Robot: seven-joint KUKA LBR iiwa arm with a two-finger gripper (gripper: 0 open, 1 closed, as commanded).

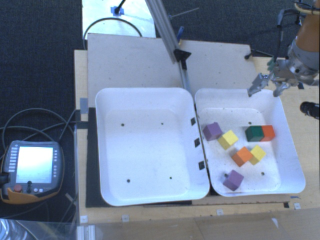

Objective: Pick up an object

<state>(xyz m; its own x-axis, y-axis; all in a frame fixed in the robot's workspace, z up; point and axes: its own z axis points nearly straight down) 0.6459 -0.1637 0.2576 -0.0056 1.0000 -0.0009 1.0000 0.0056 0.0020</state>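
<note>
The right white bin (287, 134) holds several small blocks: a purple block (212, 131), a yellow block (228, 139), a green block (254, 133) touching a red-orange block (268, 132), an orange block (242, 156) against another yellow block (257, 154), and a second purple block (233, 180). My gripper (267, 87) hangs above the bin's far rim, at the upper right, well above the blocks. Its two fingers are spread apart with nothing between them.
The left white bin (107, 134) sits beside the right one. A metal pole (162, 19) slants across the board behind the bins. A teach pendant (32, 170) with its cables lies at the far left, off the bench.
</note>
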